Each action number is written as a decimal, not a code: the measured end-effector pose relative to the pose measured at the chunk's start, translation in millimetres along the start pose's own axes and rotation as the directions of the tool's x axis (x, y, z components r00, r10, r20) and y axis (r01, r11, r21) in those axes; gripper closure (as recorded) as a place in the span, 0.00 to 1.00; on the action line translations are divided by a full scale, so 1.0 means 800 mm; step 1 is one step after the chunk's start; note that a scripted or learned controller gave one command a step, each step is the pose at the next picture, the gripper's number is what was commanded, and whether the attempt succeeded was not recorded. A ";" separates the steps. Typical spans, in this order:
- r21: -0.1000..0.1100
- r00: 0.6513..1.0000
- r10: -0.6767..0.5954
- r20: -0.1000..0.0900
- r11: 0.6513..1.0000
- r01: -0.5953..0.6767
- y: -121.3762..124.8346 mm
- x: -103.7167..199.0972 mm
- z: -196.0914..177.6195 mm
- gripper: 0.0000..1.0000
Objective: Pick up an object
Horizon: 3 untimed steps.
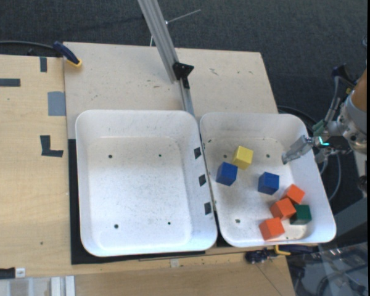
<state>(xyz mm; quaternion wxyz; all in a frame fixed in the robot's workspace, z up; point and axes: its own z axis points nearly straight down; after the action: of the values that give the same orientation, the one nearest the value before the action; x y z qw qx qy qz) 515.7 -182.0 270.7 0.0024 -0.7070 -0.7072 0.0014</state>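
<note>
Hovering tool (294,150) above right bin (253,123), near blue cube (268,183)

The bins (139,125) look like smooth white plastic, speckled with dark scuffs. The worktop (24,165) is pale, matt wood, scratched in places. The pole (157,23) is brushed metal. The cubes (268,182) look matt and painted.

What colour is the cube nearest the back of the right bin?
Yellow: the cube shows best in the camera view.
</note>
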 end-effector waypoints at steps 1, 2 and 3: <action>-0.004 1.000 -0.002 0.001 1.000 0.002 0.001 0.000 -0.003 0.00; 0.001 1.000 0.000 0.001 1.000 0.000 0.007 -0.010 0.063 0.00; 0.003 1.000 0.000 0.000 1.000 0.000 0.006 -0.010 0.145 0.00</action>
<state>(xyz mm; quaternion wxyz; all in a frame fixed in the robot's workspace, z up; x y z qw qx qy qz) 519.6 -189.5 155.0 0.0035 -0.7070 -0.7072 0.0022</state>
